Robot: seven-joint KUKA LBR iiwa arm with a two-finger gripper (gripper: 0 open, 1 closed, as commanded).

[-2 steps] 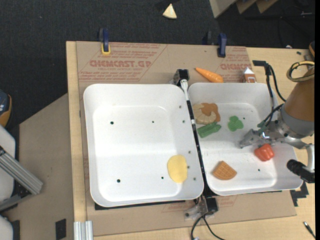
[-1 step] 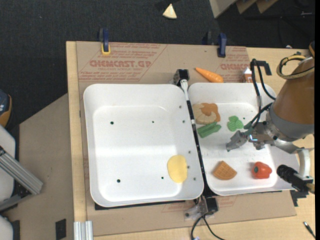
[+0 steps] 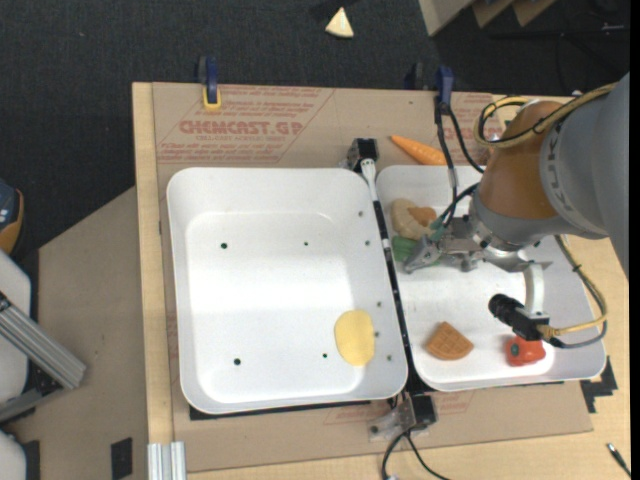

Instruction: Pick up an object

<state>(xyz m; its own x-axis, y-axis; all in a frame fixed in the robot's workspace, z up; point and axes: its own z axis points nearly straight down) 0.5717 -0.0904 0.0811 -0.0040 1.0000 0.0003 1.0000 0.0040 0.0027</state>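
Note:
My gripper (image 3: 432,248) is low in the right bin (image 3: 570,368), near its left wall, under the grey arm with the orange band (image 3: 520,173). It sits right over a green object (image 3: 404,251), which it partly hides. A tan, bread-like piece (image 3: 412,214) lies just behind the gripper. An orange waffle-shaped piece (image 3: 449,343) rests near the bin's front. A small red object (image 3: 522,352) lies at the front right. A yellow oval object (image 3: 354,336) lies in the left bin (image 3: 250,198), at its front right.
An orange carrot-shaped object (image 3: 418,150) lies on the board behind the right bin. A black part with a yellow cable (image 3: 512,314) hangs from the arm above the red object. The divider between the bins (image 3: 385,258) runs close to the gripper's left.

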